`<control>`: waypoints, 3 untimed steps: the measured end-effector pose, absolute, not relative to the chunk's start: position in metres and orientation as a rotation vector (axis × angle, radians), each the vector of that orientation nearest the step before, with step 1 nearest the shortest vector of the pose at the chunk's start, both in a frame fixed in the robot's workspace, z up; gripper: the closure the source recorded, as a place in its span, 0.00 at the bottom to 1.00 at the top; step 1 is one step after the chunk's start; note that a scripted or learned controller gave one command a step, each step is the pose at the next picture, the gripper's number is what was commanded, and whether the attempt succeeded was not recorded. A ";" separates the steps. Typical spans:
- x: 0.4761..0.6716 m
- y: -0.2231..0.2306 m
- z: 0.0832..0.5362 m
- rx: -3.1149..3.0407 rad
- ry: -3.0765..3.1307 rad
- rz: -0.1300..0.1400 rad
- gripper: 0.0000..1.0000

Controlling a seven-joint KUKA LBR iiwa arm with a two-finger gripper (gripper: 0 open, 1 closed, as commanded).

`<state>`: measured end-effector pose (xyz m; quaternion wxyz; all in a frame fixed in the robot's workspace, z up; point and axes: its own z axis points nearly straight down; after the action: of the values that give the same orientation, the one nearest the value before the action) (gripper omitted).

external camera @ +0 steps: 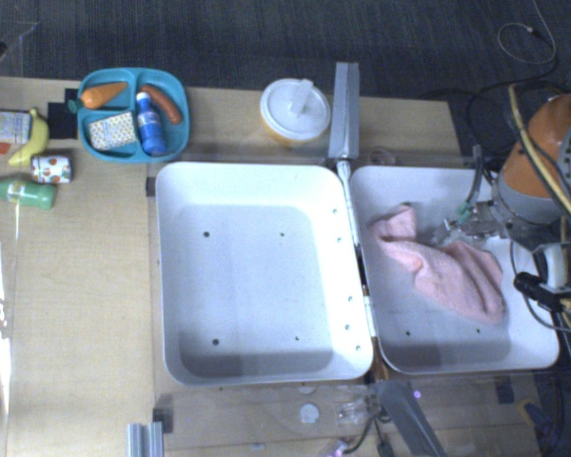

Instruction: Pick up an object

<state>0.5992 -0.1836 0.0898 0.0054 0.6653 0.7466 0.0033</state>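
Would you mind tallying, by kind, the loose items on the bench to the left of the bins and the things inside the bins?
Cloths: 1, pink cloth in the right bin
Bananas: 1
Cans: 1
Green bottles: 1
Cartons: 1
Total: 5

Pink cloth, soft, matt, rumpled; white bins, smooth plastic; bench, pale wood; blue tray, glossy plastic
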 end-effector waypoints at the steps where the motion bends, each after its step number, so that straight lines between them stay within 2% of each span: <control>1: 0.602 -0.181 0.102 2.076 2.338 0.017 1.00; 2: 0.602 -0.182 0.102 2.077 2.338 0.017 0.00; 3: 0.596 -0.175 0.091 2.023 2.385 0.011 0.00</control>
<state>0.5964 -0.1749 0.0910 0.0070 0.6468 0.7626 0.0035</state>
